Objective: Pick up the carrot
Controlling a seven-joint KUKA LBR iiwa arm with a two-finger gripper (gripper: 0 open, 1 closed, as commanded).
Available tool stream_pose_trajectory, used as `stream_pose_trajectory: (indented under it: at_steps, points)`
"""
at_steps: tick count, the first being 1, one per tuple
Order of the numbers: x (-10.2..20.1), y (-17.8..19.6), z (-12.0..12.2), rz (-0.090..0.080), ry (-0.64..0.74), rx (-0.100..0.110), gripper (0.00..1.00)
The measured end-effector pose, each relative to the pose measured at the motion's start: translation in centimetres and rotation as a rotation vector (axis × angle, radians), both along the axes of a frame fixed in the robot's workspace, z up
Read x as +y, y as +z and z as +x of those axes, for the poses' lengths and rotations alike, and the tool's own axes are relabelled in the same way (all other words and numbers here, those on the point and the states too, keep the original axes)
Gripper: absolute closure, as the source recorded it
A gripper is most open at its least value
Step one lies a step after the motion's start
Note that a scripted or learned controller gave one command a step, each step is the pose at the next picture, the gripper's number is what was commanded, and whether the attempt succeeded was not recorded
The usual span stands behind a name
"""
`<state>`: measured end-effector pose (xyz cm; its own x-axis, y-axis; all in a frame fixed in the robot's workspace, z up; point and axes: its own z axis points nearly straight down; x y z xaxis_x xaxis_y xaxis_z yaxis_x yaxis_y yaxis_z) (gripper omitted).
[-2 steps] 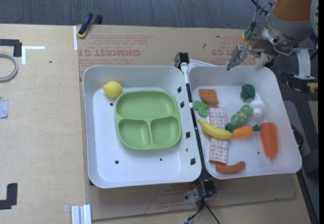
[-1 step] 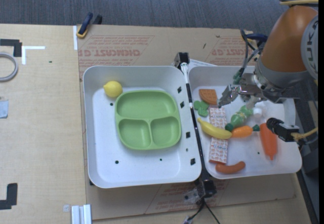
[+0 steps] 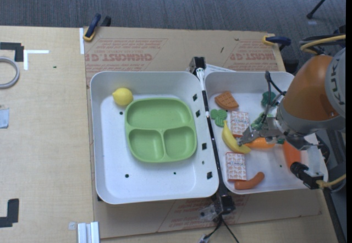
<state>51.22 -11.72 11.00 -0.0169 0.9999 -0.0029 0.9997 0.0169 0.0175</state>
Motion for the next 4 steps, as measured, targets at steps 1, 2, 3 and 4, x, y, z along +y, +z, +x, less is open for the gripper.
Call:
stream_pose_trajectory:
  at_steps: [1, 2, 3, 4]
  points:
    - [-1.7, -1.7, 2.1, -0.002, 0.375, 0.016, 0.00]
    - [-1.1, -1.7, -3.4, -0.004, 0.736, 0.017, 0.00]
    - [2.7, 8.3, 3.8, -0.007, 0.856, 0.015, 0.00]
    - [-2.9, -1.8, -0.7, -0.007, 0.945, 0.016, 0.00]
